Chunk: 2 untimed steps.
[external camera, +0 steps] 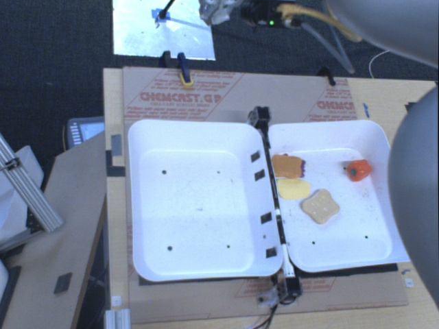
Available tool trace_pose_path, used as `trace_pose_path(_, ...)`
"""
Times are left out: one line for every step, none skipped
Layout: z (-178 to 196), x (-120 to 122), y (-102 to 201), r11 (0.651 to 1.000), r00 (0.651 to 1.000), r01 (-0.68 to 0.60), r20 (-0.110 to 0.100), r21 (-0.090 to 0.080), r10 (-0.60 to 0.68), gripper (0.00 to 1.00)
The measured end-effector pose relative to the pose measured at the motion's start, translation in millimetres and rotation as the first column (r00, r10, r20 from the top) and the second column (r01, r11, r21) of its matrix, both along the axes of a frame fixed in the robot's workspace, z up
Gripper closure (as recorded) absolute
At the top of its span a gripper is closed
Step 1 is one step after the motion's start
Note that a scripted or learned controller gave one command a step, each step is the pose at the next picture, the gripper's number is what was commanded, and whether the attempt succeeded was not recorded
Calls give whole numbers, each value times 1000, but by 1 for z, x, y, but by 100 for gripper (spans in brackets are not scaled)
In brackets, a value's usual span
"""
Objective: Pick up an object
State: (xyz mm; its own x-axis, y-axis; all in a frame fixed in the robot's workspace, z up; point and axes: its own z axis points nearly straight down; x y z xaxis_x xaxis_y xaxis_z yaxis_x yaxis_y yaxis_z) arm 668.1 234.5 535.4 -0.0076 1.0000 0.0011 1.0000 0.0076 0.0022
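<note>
- Claw [221,5] sits high, beyond the bins' far edge, over dark floor; fingers blurred, cannot tell if apart or together.
- Right bin [374,249], well below and right of claw, holds four items: orange-purple block [288,166], yellow disc [293,189], toast [320,206], red-orange piece [357,170].
- Left bin [140,252] lies below claw.

Two white bins sat side by side on the surface: the left bin [195,266] at 9 o'clock and the right bin [357,252] at 3 o'clock. Four small things lay in the right bin: one orange-brown piece [287,166], one pale yellow disc [294,189] just at its 6 o'clock, one tan toast slice [320,206], and one orange-red piece [357,170] toward 3 o'clock.
</note>
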Motion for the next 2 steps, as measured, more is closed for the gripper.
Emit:
trace_pose_path(0, 0, 0, 1000, 1000, 0, -1, 0, 0, 0)
trace_pose_path(11, 0, 1, 1000, 1000, -4, 2, 1, 4, 100)
